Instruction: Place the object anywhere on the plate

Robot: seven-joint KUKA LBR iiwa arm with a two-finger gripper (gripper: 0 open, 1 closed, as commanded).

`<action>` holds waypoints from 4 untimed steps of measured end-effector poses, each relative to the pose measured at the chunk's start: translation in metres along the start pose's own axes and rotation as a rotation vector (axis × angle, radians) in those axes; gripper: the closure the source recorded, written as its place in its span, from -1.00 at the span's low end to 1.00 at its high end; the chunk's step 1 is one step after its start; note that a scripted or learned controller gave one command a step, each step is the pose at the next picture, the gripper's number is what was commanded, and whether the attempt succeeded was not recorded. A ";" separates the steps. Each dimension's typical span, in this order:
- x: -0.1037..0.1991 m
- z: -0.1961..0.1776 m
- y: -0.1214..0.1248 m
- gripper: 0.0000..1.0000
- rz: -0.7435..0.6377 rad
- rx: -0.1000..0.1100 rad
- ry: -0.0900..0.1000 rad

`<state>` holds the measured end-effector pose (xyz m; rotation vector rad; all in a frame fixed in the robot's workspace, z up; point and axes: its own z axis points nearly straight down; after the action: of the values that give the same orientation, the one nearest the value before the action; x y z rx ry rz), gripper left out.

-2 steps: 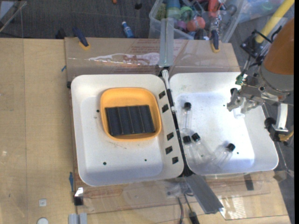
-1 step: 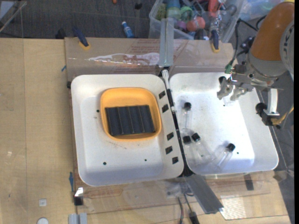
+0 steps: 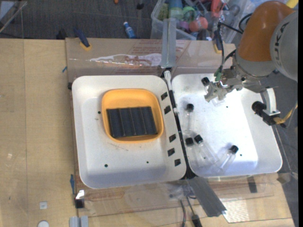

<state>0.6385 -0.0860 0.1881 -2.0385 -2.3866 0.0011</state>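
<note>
An orange plate (image 3: 110, 100) with rounded corners lies in the left bin (image 3: 90, 164). A black ribbed rectangular object (image 3: 131, 121) rests flat on the plate, covering most of its middle. My gripper (image 3: 214, 91) hangs over the back part of the right bin (image 3: 262, 162), well to the right of the plate and apart from the black object. The grey arm with its orange band (image 3: 262, 25) reaches in from the upper right.
Several small clear vials with black caps lie in the right bin, among them one (image 3: 189, 109) near the divider and one (image 3: 231, 152) at the front. A raised divider (image 3: 173, 126) separates the bins. A clear tub of colourful items (image 3: 199, 8) stands behind the bench.
</note>
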 end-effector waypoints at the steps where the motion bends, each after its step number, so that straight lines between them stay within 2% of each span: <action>1: 0.026 0.003 0.025 1.00 -0.175 -0.006 -0.003; 2: 0.060 -0.030 0.025 1.00 -0.241 -0.006 -0.004; 3: 0.060 -0.030 0.025 -1.00 -0.241 -0.006 -0.004; 4: -0.009 -0.040 0.027 -1.00 -0.205 -0.006 -0.004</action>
<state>0.6671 -0.0904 0.2283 -1.7879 -2.5883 -0.0027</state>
